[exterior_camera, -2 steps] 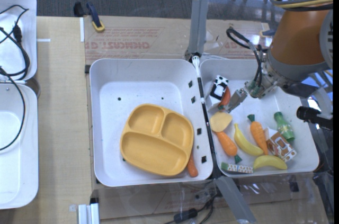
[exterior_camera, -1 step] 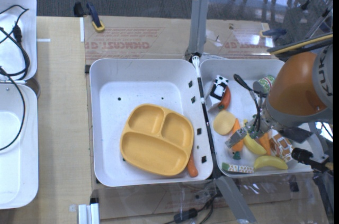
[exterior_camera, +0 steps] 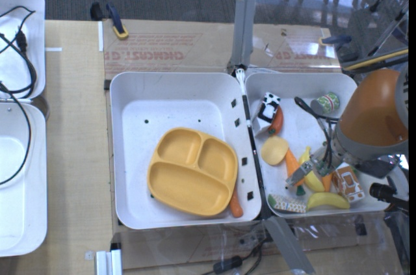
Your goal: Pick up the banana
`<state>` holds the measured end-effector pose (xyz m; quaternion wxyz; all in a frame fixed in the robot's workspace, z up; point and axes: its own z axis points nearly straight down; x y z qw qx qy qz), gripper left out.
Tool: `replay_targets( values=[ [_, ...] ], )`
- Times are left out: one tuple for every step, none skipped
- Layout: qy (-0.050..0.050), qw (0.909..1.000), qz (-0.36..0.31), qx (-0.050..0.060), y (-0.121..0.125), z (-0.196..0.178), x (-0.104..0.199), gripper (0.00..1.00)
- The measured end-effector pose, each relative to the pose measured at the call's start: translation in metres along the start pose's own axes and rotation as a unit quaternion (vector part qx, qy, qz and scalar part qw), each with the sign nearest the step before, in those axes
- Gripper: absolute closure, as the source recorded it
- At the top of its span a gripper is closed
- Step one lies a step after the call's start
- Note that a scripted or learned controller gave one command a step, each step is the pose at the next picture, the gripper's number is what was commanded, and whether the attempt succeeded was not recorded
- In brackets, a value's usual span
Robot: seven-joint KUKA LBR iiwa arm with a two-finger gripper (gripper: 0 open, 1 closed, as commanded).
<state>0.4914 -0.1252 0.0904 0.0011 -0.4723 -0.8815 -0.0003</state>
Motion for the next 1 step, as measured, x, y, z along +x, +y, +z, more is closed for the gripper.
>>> replay_targets(
  values=[
    [-0.001,0.9991,-0.043,-0.001,-0.0461,-0.0233,-0.0458,0.0]
  ],
)
